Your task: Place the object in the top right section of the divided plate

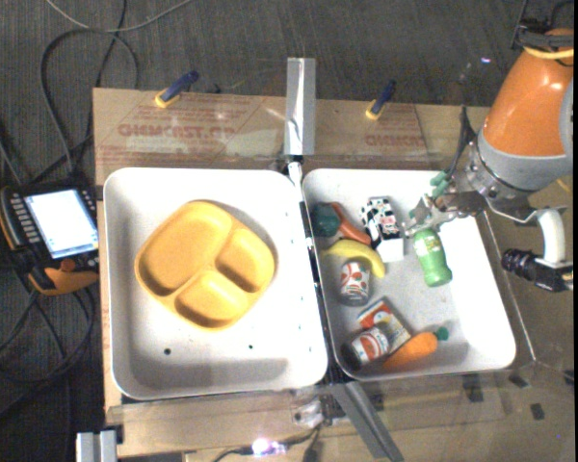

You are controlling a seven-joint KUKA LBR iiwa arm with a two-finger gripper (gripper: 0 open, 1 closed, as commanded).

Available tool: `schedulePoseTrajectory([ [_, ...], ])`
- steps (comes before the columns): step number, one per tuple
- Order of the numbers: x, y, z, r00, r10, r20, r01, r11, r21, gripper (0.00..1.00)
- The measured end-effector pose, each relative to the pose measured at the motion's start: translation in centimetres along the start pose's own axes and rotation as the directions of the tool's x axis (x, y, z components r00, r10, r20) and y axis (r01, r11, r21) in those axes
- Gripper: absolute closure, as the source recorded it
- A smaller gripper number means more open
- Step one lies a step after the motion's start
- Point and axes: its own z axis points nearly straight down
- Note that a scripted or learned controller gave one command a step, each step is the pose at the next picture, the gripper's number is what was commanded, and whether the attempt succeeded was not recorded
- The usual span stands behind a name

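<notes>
The tool (pixel 433 210) is hovering over the right white bin (pixel 496 340), just above the green plastic bottle (pixel 431 260); cannot tell how wide it is set. Judging: it should be dropping straight onto the bottle's middle, avoiding the black-and-white toy (pixel 380 218) on its left. The yellow divided plate (pixel 206 263) is sitting well apart, in the left white bin (pixel 120 354).

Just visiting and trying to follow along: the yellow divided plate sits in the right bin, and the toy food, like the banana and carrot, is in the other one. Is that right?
Not quite. The camera view shows the yellow divided plate in the left bin. The banana and carrot lie in the right bin.
</notes>
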Motion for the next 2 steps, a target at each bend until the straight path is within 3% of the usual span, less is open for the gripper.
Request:
schedulePoseTrajectory([
  [1,10.1,3.4,-7.0,0.972,-0.234,-0.003,0.234,0.972,-0.004,1.0],
  [2,16.0,6.3,-4.7,0.903,-0.43,-0.002,0.43,0.903,-0.003,1.0],
])
